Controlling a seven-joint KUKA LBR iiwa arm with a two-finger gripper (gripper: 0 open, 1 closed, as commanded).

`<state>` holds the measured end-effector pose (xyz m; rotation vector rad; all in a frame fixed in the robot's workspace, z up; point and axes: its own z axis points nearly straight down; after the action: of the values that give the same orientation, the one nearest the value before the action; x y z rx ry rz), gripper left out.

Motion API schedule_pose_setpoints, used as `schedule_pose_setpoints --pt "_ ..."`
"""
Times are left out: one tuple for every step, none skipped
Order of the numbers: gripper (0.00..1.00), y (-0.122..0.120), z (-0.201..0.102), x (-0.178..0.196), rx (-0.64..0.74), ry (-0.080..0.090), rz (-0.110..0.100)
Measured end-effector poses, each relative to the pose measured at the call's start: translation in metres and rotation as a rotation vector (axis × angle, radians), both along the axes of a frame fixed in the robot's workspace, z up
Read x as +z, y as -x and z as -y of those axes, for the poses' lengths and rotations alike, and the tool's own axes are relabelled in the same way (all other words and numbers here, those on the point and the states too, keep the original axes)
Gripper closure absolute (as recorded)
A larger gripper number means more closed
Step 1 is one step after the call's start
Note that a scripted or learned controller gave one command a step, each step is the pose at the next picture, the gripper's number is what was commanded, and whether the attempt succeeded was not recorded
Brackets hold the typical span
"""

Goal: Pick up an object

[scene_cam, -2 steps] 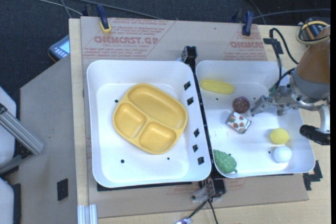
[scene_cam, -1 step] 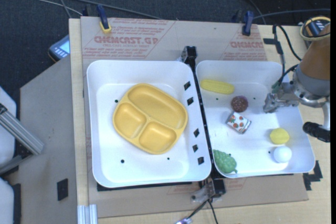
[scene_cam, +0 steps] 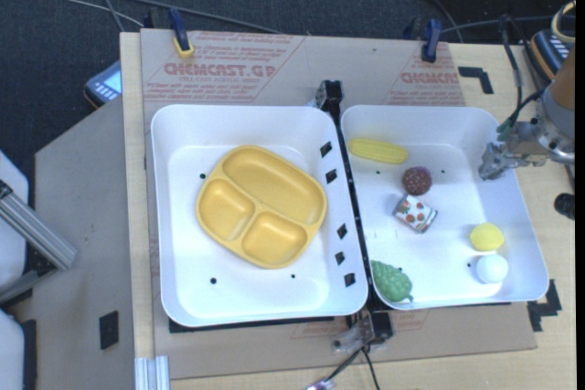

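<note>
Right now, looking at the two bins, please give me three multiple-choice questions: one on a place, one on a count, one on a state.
1. Where is the yellow tray?
A. in the left bin
B. in the right bin
C. on the floor

2. How many small things lie in the right bin?
A. two
B. four
C. six

3. How does the gripper stand to the things?
A. it holds the corn
B. it is at the right bin's right edge, touching none of them
C. it rests on the tray

Answers:
1 A: the tray lies in the left bin.
2 C: corn, brown ball, patterned block, green thing, yellow ball, white ball.
3 B: it is apart from every thing.
</note>
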<state>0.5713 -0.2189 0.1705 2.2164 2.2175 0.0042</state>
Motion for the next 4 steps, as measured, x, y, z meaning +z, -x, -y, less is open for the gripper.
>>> schedule_pose_setpoints --pt "1.00 -0.011 -0.001 0.059 0.002 0.000 0.002" --pt "1.00 -0.013 -0.001 0.089 0.001 -0.001 -0.001" --pt "1.00 -0.026 -0.061 0.081 0.006 -0.005 -0.007" --pt "1.00 -0.039 -0.114 0.071 0.005 -0.005 -0.009"
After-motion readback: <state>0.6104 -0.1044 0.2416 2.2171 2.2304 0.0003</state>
